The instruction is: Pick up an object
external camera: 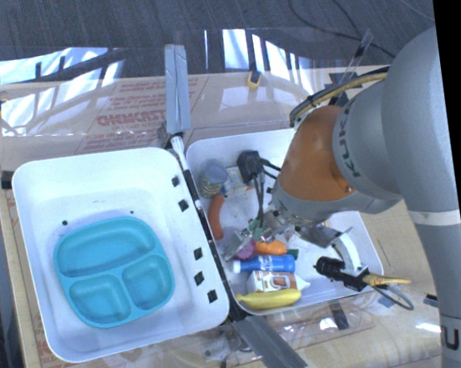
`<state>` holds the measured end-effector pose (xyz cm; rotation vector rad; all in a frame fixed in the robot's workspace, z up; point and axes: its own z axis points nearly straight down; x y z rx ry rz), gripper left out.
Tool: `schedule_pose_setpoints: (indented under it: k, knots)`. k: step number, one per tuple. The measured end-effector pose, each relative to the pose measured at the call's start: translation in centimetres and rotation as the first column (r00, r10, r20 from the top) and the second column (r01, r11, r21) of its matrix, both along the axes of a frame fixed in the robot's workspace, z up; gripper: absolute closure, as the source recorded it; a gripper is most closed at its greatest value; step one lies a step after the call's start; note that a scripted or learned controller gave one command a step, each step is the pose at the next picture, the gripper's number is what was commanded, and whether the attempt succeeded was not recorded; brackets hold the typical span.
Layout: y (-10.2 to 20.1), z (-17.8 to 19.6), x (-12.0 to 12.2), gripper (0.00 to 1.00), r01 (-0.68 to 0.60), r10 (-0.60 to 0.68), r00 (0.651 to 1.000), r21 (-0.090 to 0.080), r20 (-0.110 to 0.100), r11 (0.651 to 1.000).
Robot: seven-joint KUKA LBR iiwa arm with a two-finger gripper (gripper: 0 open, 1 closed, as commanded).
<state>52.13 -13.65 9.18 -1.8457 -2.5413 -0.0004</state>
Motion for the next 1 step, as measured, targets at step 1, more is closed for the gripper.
schedule_pose_setpoints:
  k: [1]
  knots:
    - [-0.02,1.28,0.29,1.0,-0.004,0.004,1.0,0.0,0.007,1.0]
